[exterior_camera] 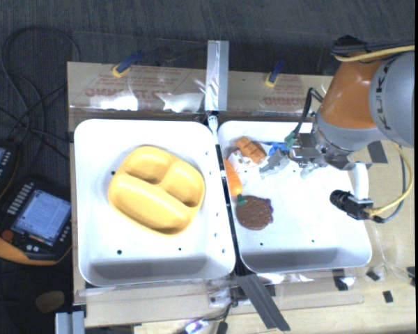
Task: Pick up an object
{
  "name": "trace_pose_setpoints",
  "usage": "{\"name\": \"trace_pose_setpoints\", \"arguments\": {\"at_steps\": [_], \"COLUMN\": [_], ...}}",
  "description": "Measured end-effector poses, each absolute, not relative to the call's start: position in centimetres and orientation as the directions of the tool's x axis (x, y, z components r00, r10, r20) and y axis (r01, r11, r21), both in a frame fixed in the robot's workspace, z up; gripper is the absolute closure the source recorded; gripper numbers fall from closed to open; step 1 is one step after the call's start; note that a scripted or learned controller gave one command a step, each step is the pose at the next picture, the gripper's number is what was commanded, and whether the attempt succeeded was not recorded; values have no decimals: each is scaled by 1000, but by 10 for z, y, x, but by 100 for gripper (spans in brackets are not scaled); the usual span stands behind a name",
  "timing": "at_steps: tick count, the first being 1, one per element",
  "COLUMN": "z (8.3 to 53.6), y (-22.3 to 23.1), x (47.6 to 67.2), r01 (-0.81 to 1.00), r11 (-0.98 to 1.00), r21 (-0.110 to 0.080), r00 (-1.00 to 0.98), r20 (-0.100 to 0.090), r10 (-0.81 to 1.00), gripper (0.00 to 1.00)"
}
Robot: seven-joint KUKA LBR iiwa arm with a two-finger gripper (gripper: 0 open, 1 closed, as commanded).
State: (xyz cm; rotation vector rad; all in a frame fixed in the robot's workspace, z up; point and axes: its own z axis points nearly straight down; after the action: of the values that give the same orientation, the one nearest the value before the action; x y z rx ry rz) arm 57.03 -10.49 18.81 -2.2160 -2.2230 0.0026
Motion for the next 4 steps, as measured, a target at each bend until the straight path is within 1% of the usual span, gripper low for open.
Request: {"name": "trace_pose_setpoints", "arguments": {"at_steps": [1,2,3,4], "z": [133,159,121,126], "y": [-124,-143,-144,-146], "x": [583,631,664,659], "r01": [992,995,999,998], "r11": [-126,-104,-6,58], "r21": [-4,-2,34,21], "r00": [126,104,6,-58], "r20": [1,-1,-8,-9], "r10": [992,995,1000,998], "gripper": [0,0,0,0]}}
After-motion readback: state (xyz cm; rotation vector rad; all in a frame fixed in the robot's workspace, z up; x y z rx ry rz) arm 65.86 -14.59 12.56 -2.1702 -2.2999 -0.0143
